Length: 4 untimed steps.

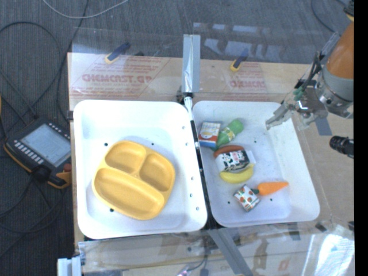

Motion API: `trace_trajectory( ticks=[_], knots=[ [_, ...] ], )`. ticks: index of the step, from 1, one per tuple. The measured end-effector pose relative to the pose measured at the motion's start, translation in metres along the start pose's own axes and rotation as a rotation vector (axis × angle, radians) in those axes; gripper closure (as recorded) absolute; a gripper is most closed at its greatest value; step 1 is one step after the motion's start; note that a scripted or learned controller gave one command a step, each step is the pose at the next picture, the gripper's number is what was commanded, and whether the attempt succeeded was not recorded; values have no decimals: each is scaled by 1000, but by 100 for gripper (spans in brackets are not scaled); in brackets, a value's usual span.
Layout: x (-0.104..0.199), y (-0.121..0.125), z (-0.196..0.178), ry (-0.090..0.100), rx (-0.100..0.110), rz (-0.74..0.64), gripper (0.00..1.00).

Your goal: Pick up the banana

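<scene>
The yellow banana lies in the middle of the right bin, curved, with a black-and-white carton resting against its upper side. My gripper hangs over the bin's upper right corner, well up and right of the banana. Its fingers are spread open with nothing between them.
Around the banana are an orange carrot, a small strawberry-print box, a green bottle and a small carton. The left bin holds a yellow divided plate. A handheld pendant lies left of the bench.
</scene>
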State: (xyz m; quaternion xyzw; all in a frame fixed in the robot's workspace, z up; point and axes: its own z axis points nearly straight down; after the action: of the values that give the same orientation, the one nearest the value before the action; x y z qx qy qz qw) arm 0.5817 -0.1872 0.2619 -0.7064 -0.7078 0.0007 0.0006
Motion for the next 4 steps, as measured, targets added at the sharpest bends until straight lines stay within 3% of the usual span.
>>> trace_trajectory(
  ticks=[1, 2, 3, 4],
  knots=[
    [64, -49, 92, 1, 2, -14, 0],
    [88, -80, 172, -2, -14, 93, 0],
    [83, -32, 171, -5, -6, -175, 0],
    [83, -32, 162, -3, -6, -175, 100]
  ],
)
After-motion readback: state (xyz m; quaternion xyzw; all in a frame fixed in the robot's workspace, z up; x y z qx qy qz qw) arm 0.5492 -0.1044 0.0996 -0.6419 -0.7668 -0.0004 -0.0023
